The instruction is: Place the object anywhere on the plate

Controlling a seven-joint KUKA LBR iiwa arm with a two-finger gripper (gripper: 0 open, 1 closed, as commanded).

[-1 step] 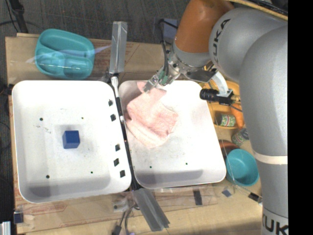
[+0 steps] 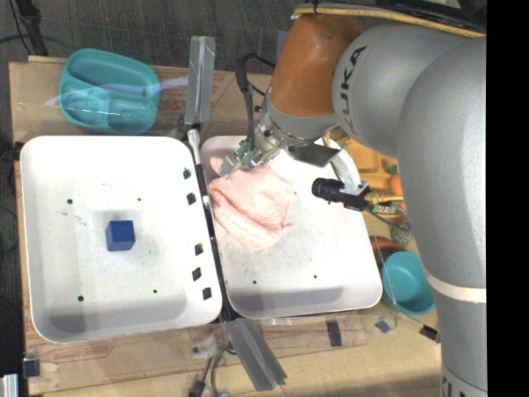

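Gripper (image 2: 245,157) of the KUKA arm (image 2: 388,73) sits low at the far left corner of the right bin (image 2: 331,296), its tip pressed against the upper edge of a pink cloth (image 2: 250,203); whether the fingers are apart or together cannot be told, as the wrist hides them. Crumpled and loosely heaped, the cloth lies along the bin's left side, close to the divider between the two bins, its top end bunched under the tool. To the right of the cloth and toward the near rim, the white floor of the bin lies bare. A black cable fitting (image 2: 331,190) juts out beside the wrist, above the bin's right half.

Across the divider, a small blue cube (image 2: 121,235) rests alone on the floor of the left bin (image 2: 50,304), well apart from every wall. Beyond that bin's far edge, a turquoise plastic container (image 2: 107,91) stands on the wooden bench (image 2: 124,362). A turquoise bowl (image 2: 407,281) sits just off the right bin's near right corner, partly behind the arm.
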